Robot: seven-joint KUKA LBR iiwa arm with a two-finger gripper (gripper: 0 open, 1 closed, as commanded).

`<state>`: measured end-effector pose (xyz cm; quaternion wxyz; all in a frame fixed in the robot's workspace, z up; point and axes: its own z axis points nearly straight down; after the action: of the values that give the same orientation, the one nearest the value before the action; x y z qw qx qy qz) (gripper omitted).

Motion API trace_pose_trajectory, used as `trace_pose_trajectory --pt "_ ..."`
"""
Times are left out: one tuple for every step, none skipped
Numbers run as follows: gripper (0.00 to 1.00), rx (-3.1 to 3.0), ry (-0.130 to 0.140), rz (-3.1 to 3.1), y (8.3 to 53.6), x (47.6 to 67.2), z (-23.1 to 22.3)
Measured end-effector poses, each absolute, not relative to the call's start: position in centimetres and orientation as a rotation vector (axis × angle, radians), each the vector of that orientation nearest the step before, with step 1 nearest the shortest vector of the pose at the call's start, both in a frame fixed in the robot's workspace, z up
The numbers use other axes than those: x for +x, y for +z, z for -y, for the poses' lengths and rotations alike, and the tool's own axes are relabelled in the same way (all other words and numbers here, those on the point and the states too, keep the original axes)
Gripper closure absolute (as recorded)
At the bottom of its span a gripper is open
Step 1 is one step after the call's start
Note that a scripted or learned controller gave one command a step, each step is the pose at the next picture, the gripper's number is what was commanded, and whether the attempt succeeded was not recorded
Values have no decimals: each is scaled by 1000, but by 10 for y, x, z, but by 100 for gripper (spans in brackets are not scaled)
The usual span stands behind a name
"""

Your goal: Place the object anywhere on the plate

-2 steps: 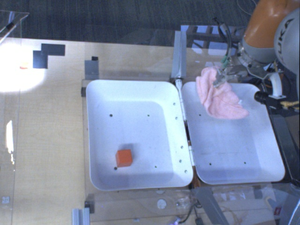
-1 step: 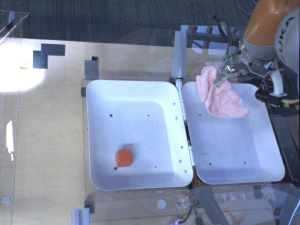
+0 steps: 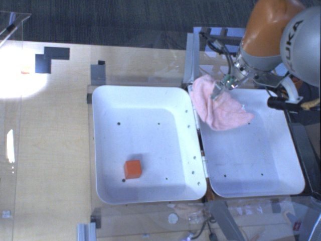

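A pink cloth (image 3: pixel 220 109) lies bunched in the far left corner of the right bin (image 3: pixel 261 154), with one edge draped over the rim between the two bins. My gripper (image 3: pixel 218 91) comes down from the upper right onto the top of the cloth. Its fingers are pinched together on a fold, and the cloth's creases rise toward that spot. A small orange block (image 3: pixel 133 169) sits on the floor of the left bin (image 3: pixel 145 134), near its front left.
The grey arm with its orange band (image 3: pixel 266 24) hangs over the far right corner of the right bin. A metal frame post (image 3: pixel 189 59) stands just behind the gap between the bins. Black cables (image 3: pixel 286 102) run along the right side.
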<state>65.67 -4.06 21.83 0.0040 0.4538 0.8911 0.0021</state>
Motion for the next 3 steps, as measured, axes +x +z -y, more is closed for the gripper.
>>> trace_pose_trajectory --pt "100 836 6 -3018 212 648 -9" --pt "100 220 7 -3119 228 641 -54" --pt "100 -5 7 -3129 228 629 -105"
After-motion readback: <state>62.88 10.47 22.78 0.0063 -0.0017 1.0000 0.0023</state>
